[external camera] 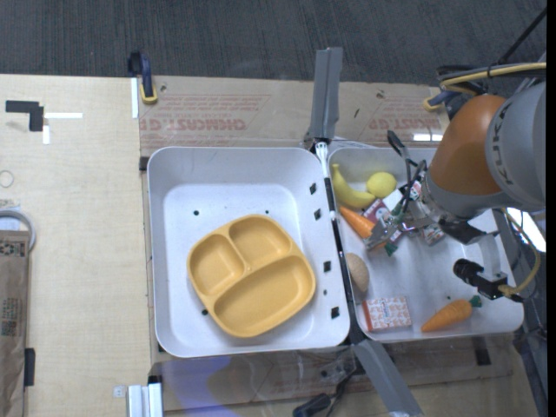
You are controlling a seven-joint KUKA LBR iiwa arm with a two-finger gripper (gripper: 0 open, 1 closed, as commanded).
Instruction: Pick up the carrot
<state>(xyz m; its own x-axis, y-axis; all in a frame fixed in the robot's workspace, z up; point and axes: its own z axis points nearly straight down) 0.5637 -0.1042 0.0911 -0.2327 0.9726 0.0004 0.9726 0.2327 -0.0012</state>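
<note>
- The gripper [388, 235] sits low in the right bin [434, 272], near its left wall, with its tip beside an orange, carrot-like piece [355, 222] lying just below the banana [350, 191].
- I cannot tell how far the fingers are parted, nor whether anything sits between them; the tip is a tangle of metal and small coloured parts.
- A clearer carrot [448, 314], orange with a green top, lies near the front right corner of the same bin, well apart from the gripper.
- Judged from this, the step in hand is the approach or grasp attempt; nothing looks lifted yet. Next comes closing squarely on the carrot, then a straight lift.
- Crowding the tip: the banana, a lemon [380, 183] and the bin wall. An egg-like brown object [357, 273] and a small patterned box [387, 313] lie nearer the front.
- The left bin [174, 233] holds a yellow divided plate [253, 274], out of the way.
</note>
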